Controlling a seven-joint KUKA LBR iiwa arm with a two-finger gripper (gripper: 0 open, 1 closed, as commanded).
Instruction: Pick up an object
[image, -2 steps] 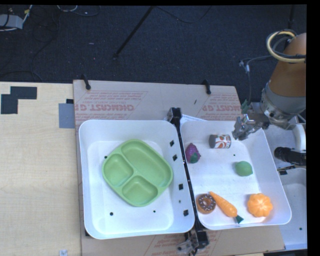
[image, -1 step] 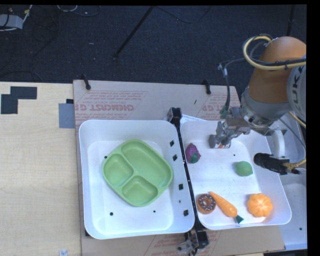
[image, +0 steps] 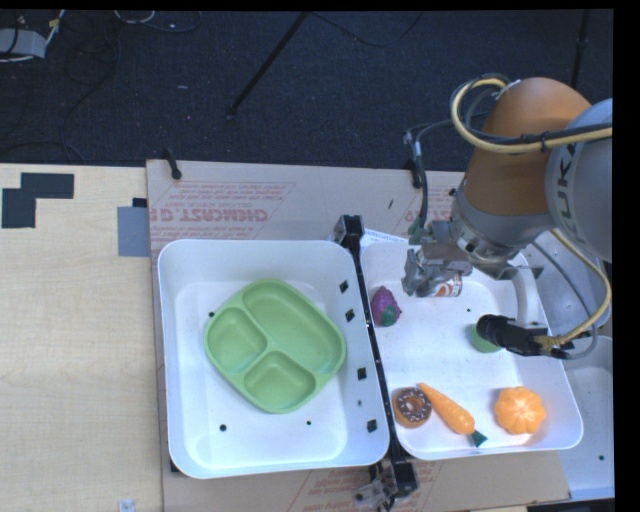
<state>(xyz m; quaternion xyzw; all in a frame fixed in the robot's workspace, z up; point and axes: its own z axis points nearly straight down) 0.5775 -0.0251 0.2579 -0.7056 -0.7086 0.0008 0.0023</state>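
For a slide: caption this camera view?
Gripper low in right bin near purple toy; green divided plate in left bin.

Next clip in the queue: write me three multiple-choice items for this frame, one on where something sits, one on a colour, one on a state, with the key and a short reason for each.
1. Where does the green divided plate lie?
A. In the left bin
B. In the right bin
C. On the bare bench

2. What colour is the small object beside the divider at the right bin's left wall?
A. Yellow
B. Purple
C. White

3. How does the toy carrot lie?
A. Standing on end
B. Flat on the bin floor, next to the doughnut
C. On the green plate

Key
1: A, the green divided plate rests on the floor of the left bin.
2: B, the small purple object in the right bin is clearly purple.
3: B, the toy carrot lies flat beside the doughnut, with the gripper well above it in the view.
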